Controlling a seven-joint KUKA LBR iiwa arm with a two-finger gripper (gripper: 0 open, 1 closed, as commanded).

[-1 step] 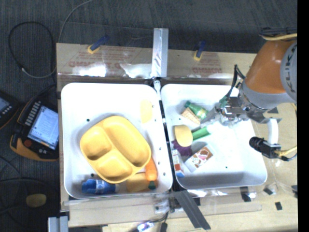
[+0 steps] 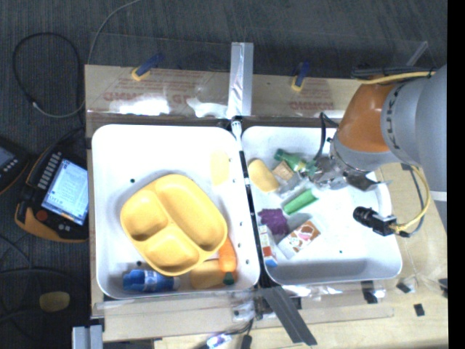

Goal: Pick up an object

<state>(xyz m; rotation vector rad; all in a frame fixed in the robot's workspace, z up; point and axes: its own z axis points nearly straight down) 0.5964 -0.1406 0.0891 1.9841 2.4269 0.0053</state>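
Gripper (image 2: 325, 173) is lowered into the right bin (image 2: 378, 267) near its back edge, among the green tube (image 2: 299, 201) and green bottle (image 2: 289, 158); jaw state cannot be told. Step: approach. Next move calls for closing on one object, then lifting.

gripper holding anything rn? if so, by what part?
Cannot tell. The gripper is down in the right bin among the items near the green tube, but nothing shows between its fingers.
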